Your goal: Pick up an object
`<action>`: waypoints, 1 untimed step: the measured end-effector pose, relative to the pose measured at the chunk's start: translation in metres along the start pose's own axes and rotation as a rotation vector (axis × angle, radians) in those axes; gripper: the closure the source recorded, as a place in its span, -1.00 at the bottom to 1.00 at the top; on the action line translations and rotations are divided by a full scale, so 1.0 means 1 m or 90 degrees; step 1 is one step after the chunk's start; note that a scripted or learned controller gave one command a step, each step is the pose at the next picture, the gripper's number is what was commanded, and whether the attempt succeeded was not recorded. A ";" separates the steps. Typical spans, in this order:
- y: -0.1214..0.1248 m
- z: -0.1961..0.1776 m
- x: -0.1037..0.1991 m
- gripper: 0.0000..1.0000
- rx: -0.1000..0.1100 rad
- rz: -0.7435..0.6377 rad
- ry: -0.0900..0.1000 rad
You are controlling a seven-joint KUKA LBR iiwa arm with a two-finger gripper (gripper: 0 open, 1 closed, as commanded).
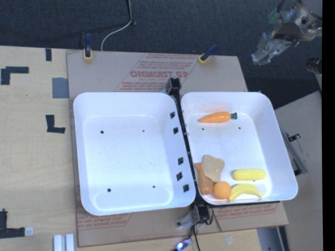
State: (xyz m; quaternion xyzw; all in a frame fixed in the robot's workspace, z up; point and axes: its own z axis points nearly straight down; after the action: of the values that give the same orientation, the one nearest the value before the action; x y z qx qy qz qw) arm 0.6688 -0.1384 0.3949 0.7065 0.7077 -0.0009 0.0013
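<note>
The pincer (265, 49) hangs high, well beyond the right bin (272, 114); whether it is open I cannot tell. The carrot (215, 117) lies alone; the corn (248, 174), banana (245, 192), orange (222, 190) and bread slice (212, 167) crowd the near corner; a descent there risks nudging neighbours or striking the wall.

Only readable thing is the red print on the cardboard sheet (157, 72) under the bins, looks like "CHEMCAST GP" just above where the two bins meet. There's more small red lettering along the sheet's bottom edge, too tiny to read.
</note>
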 end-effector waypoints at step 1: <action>-0.014 -0.095 0.118 1.00 -0.007 -0.008 0.004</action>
State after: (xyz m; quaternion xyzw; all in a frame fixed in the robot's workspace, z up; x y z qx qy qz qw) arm 0.6542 -0.0202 0.4891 0.7022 0.7120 0.0049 0.0029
